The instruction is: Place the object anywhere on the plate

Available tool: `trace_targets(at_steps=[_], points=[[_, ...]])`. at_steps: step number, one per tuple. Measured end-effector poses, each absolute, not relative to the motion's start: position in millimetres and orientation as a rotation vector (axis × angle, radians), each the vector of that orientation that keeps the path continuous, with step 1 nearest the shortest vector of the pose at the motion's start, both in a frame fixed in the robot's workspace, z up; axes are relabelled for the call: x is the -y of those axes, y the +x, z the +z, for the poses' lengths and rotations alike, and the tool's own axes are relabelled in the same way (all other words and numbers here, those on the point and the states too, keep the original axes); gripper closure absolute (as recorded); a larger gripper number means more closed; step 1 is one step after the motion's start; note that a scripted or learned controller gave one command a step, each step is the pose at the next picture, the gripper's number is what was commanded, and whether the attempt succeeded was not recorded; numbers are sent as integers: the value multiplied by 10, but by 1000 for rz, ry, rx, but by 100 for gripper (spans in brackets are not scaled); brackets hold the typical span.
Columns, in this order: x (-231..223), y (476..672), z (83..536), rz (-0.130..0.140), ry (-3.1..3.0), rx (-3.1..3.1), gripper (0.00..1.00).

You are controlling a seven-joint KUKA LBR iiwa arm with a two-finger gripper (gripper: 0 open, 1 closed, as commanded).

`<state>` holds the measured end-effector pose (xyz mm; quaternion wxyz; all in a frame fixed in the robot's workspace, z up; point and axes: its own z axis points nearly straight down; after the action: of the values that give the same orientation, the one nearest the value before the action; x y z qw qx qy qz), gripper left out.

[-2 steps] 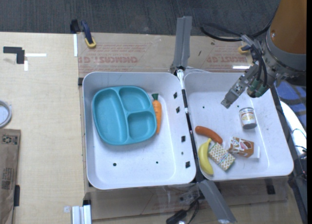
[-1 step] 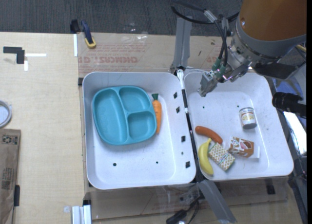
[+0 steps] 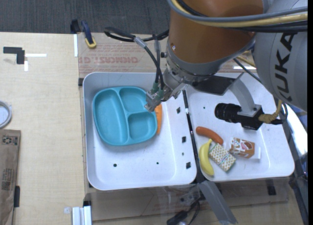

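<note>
While the banana (image 3: pixel 206 159), the checked packet (image 3: pixel 221 159), the sausage (image 3: pixel 209 133) and the snack pack (image 3: pixel 242 147) lie nearest in the bin to the right of the blue plate (image 3: pixel 123 116), the orange carrot (image 3: pixel 158 120) sits farther back, just off the plate's right edge and maybe leaning on its rim. Above the carrot's top end is the gripper (image 3: pixel 154 100), but it is small and dark, so I cannot tell if it is apart or clamped on the carrot. If the carrot is let go here, it could slide down outside the rim onto the white bin (image 3: pixel 132 168), because it is not over the plate yet.
</note>
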<state>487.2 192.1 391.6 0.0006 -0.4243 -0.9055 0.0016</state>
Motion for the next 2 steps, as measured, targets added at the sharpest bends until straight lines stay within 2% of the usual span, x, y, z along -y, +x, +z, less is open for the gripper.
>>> trace_targets(at_steps=[1,2], points=[[-1894,5174,4173,3,-1674,2660,100],[-1317,4786,4070,5,-1592,2708,100]])
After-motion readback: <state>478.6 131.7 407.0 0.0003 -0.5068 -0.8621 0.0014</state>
